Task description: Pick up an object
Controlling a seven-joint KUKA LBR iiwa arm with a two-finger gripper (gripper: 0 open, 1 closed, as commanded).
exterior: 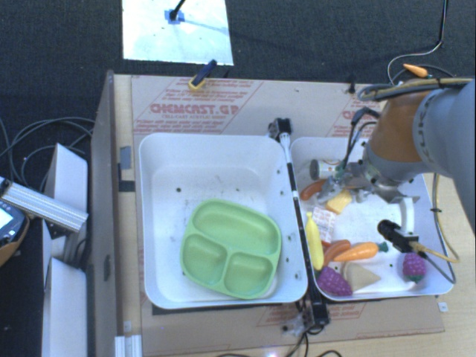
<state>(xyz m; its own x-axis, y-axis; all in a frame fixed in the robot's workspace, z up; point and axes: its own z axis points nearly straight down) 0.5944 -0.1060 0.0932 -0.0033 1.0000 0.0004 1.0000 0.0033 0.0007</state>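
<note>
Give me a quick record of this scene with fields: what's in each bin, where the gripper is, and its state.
left bin: holds a green divided plate
right bin: holds toy food, including a banana, a carrot, purple grapes, a yellow cheese block
arm: reaches in from the right, over the right bin
gripper: low over the back of the right bin, near the cheese block
gripper state: cannot tell
object held: none visible
</note>
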